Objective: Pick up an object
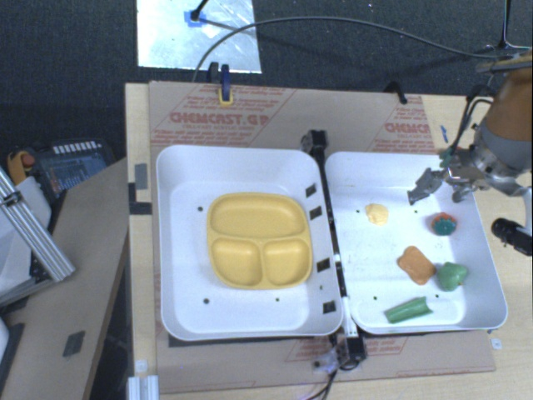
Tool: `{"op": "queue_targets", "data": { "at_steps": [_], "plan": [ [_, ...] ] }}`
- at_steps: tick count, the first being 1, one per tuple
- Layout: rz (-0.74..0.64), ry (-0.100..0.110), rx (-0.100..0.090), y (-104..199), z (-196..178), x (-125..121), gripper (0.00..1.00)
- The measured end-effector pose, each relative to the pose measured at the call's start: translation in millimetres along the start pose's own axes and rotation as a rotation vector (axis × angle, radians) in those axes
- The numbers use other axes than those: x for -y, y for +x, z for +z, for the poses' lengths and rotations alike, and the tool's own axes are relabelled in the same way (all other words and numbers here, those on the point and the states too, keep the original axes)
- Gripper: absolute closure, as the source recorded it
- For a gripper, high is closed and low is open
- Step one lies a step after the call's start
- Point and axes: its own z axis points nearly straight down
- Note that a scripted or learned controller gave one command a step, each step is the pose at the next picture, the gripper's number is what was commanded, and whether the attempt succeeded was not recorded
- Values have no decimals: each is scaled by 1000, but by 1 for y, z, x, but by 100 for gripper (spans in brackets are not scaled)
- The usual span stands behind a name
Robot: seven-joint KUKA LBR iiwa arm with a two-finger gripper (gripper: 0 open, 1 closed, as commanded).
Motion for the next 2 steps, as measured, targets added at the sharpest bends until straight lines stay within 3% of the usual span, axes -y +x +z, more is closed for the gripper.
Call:
{"op": "queue_targets", "data": {
  "at_steps": [1, 2],
  "plan": [
    [-2, -9, 2, 0, -5, -2, 0],
    [-1, -5, 1, 10, 47, 2, 0]
  ]
}}
